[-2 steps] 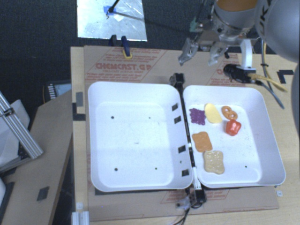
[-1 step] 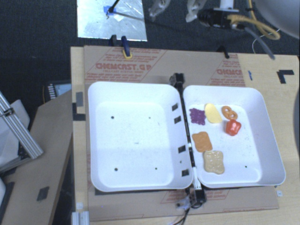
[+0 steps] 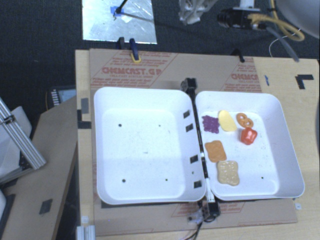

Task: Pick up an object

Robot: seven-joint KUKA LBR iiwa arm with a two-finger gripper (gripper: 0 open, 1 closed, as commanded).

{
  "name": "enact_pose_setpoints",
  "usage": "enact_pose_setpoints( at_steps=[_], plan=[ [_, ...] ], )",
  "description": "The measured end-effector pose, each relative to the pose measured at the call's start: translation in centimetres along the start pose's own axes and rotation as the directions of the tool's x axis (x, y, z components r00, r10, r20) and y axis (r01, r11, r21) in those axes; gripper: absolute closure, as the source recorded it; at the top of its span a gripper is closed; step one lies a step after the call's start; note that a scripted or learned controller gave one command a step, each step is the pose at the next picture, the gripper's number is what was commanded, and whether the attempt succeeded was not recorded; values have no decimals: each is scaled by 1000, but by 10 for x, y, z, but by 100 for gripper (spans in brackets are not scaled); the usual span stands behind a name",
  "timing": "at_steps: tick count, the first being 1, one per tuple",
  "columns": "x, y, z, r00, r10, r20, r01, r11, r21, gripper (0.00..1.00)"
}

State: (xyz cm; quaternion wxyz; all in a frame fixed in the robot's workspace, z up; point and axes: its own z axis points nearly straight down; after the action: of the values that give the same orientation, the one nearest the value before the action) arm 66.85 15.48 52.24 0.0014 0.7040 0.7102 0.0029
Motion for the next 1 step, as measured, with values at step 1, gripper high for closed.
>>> enact_pose_setpoints(
  at_steps=[1],
  plan=[
    [34,-73,-3,1000,0,-2,0,1000,3,100]
  ],
)
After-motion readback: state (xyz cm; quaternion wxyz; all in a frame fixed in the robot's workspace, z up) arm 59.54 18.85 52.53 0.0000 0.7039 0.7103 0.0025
